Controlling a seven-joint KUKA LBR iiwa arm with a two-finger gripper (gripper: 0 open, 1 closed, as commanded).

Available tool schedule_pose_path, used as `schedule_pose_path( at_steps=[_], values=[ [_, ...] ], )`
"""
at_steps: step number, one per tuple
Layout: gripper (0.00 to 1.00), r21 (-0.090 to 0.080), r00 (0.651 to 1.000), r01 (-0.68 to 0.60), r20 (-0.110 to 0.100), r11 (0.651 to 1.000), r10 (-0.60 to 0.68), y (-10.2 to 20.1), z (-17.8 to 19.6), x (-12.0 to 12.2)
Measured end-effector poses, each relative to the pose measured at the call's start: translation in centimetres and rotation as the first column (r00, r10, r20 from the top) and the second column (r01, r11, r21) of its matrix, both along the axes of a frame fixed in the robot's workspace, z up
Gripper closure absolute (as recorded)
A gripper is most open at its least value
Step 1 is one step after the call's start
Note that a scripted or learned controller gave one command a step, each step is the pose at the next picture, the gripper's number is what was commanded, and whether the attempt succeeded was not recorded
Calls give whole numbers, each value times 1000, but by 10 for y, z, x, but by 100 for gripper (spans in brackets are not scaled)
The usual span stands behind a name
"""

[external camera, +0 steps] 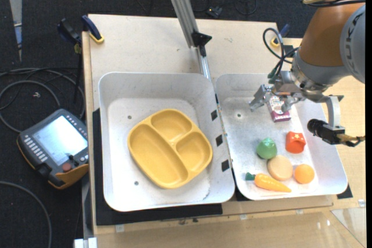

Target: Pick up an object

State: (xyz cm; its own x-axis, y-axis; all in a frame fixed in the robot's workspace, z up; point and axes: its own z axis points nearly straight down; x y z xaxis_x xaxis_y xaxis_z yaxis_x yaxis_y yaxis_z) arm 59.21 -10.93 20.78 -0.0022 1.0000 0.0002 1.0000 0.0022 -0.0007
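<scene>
You have the surface (145, 43) spread pale across the middle of the view, carrying two white bins side by side. The left bin (116, 90) holds a yellow tray (168, 148) with three compartments, lying slightly turned near the bin's centre. The right bin (238, 87) holds the small things, all gathered in its right half.

Your arm (334, 38) comes in from the right, its orange band over the bin's upper right corner, and the tool (278, 100) sits low over the upper part of the right bin. A small purple and white box (280, 110) lies right at the tool's tip; you cannot tell from this angle whether the tool is released, clenched, or gripping the box.

Below the box, look for the red piece (295, 142) near the right wall, and the green ball (267, 148) to its left, apart from it. Nearer the front edge lie a beige round (280, 168) and an orange ball (304, 173), just beside each other, and a carrot (269, 183) on its side touching or almost touching the beige round.

Off the surface to the left, a pendant (53, 148) with a lit screen rests on the dark floor (40, 9), among cables.
</scene>
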Motion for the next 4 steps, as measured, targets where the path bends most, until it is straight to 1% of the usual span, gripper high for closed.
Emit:
schedule_pose_path(
  at_steps=[1, 2, 3, 4],
  values=[
    [0, 0, 1000, 2, 0, 1000, -2, 0, 0, 0],
    [0, 0, 1000, 3, -4, 1000, -3, 0, -44, -5],
    [0, 1, 1000, 3, -5, 1000, -3, 3, -89, -1],
    [0, 0, 1000, 3, -1, 1000, -3, 3, -114, -1]
  ],
)
